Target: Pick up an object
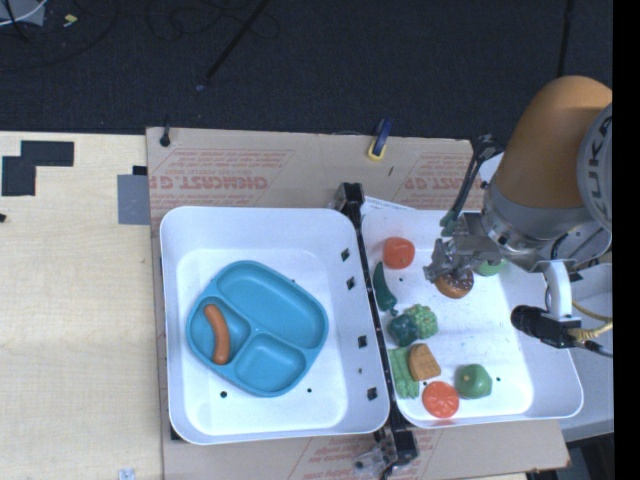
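Wrist and orange band loom over the right bin (560, 393). Below them my gripper (450, 268) hangs right over a small brown piece (456, 286) near that bin's middle; I cannot tell the finger gap. It looks light, stiff and rounded, likely slippery, so grip across its middle.

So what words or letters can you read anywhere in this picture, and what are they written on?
"KUKA": only part of it, about "UK", shows on the grey arm at the right edge.
Red print on the cardboard sheet behind the bins: it appears flipped and is too blurred to read for sure.
More red print on the cardboard's front edge: too small to read.
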Robot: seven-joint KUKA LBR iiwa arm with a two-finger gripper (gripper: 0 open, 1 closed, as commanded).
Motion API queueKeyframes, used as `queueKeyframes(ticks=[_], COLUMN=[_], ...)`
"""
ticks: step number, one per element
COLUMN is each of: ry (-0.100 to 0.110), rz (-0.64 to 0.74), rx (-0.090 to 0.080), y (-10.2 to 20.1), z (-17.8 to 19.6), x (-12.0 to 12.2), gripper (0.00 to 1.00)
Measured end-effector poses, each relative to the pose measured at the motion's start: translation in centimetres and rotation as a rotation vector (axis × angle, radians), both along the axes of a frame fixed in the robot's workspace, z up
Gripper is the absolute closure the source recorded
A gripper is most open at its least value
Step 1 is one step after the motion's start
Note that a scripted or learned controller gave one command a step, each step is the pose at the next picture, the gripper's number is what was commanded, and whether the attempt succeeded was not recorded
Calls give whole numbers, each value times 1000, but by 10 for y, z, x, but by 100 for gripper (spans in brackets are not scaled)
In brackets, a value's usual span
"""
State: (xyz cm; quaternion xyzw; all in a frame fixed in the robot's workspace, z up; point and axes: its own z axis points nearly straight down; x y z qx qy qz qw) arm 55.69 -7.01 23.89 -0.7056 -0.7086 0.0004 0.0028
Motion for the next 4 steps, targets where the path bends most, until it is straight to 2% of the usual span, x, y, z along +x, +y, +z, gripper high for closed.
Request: queueKeyframes(ticks=[2,4], ry=[1,2], rz=[0,-1], rx=[-1,-2], y=[101,176], z=[-13,-13], x=[-24,-66], gripper=[100,100])
